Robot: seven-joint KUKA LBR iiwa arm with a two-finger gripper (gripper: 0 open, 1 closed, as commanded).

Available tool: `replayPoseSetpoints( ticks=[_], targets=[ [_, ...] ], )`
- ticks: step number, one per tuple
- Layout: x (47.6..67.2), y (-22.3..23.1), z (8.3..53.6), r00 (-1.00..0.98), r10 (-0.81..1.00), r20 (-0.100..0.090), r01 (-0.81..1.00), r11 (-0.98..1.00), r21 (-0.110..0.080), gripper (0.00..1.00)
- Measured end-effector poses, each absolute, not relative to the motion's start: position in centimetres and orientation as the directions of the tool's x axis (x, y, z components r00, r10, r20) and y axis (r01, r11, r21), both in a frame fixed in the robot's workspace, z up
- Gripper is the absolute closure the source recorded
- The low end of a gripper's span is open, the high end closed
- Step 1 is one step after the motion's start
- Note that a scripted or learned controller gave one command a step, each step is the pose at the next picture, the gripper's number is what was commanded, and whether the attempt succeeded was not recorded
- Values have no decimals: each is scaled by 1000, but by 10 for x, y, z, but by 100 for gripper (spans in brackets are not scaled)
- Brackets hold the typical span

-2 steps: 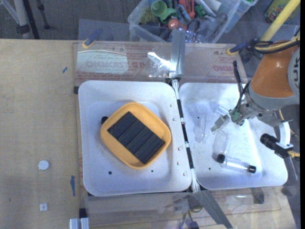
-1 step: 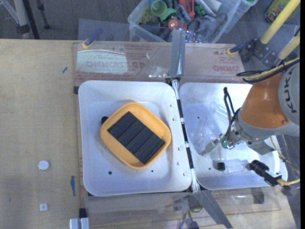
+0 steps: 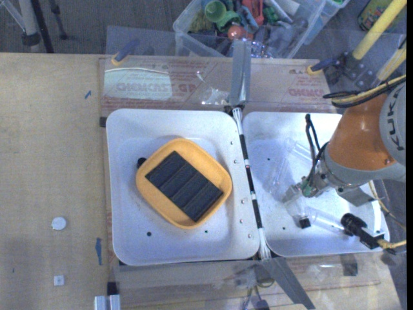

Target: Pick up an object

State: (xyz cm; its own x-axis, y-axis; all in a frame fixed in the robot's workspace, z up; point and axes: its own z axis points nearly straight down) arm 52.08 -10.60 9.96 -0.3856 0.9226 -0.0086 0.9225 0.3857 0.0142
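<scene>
A yellow square dish [image 3: 184, 183] with a black ribbed insert lies tilted in the middle of the left bin [image 3: 122, 134]. In the right bin [image 3: 271, 241], a crumpled clear plastic piece [image 3: 284, 166] lies near the centre. A clear tube with a small black end [image 3: 308, 221] lies toward the front. My gripper [image 3: 301, 191] hangs low over the right bin, between the clear plastic and the tube. Nothing can be seen held in it. The grey and orange arm [image 3: 361, 144] covers the bin's right side.
A metal divider [image 3: 248, 173] separates the two bins. Behind them lies a cardboard sheet [image 3: 168, 82], and a clear tub of colourful toys [image 3: 258, 8] stands further back. Bare wooden bench [image 3: 45, 173] lies to the left.
</scene>
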Motion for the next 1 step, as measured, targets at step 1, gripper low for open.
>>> replayPoseSetpoints(
  ticks=[1],
  targets=[
    [559,-62,184,30,1000,-1,1000,-30,0,100]
  ],
)
